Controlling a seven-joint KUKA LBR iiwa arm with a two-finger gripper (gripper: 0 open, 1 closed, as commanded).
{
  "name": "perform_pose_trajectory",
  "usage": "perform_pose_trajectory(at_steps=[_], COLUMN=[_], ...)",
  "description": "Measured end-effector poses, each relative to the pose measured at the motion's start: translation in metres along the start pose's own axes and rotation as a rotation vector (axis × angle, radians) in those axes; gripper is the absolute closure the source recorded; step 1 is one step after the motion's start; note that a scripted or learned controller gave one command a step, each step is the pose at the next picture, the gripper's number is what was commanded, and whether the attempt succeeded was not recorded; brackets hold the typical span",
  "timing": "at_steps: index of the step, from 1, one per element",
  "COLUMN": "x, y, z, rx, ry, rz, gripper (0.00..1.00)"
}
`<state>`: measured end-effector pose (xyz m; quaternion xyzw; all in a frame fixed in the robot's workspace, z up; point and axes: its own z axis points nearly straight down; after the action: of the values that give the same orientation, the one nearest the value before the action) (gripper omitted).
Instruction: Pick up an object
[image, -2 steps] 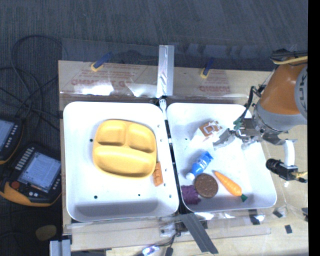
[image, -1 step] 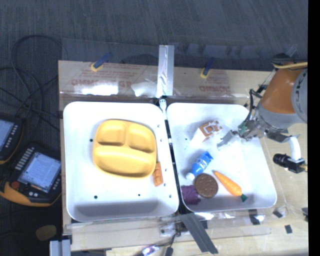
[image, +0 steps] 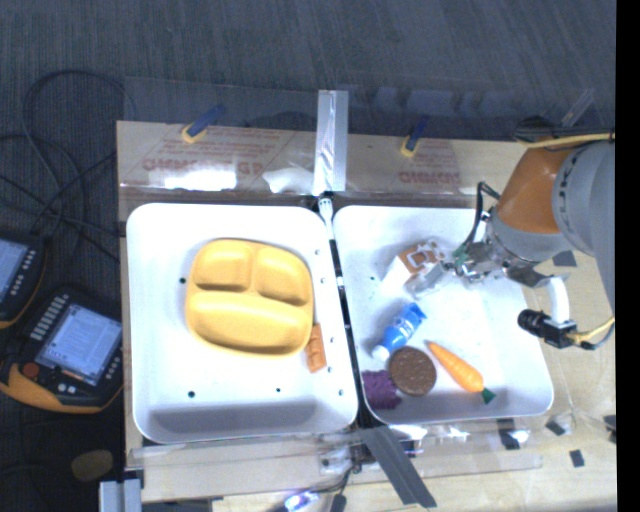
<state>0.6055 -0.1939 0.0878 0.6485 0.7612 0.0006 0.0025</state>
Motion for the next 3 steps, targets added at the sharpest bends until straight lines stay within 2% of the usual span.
perform_pose_trajectory(at_steps=[1,2,3], x=[0.035,0.053,0.093], y=[0.068,-0.012,-0.091], z=[0.001,-0.001,-0.002], rx=[0.018,-0.002,-0.006], ry=[0.001,-0.002,-0.001], rz=[-0.159,0.008,0.039], gripper=[0.0,0.0,0.0])
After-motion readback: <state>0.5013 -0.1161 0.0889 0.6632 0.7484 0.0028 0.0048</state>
